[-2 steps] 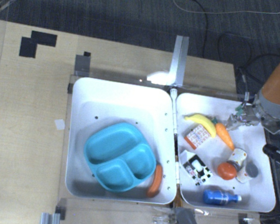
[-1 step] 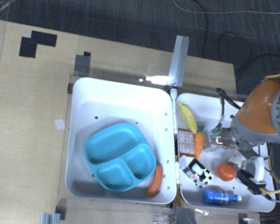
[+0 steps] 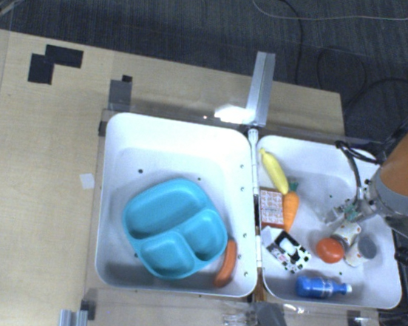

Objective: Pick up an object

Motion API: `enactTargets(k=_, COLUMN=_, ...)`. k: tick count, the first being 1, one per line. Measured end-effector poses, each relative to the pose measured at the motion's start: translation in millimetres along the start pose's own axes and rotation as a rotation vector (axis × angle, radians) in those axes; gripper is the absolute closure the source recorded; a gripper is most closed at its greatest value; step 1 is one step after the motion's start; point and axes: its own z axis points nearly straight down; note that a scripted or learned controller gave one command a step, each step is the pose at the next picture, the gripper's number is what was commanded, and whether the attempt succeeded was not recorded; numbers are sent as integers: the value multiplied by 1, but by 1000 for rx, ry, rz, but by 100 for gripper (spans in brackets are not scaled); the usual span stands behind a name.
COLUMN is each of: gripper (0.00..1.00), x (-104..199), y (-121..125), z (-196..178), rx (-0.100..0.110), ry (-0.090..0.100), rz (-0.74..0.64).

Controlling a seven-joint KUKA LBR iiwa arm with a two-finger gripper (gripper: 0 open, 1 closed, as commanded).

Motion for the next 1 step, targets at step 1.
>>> enactTargets(k=1, gripper=100, x=18, y=18, z=-129, rx=7, ry=7, rz=263)
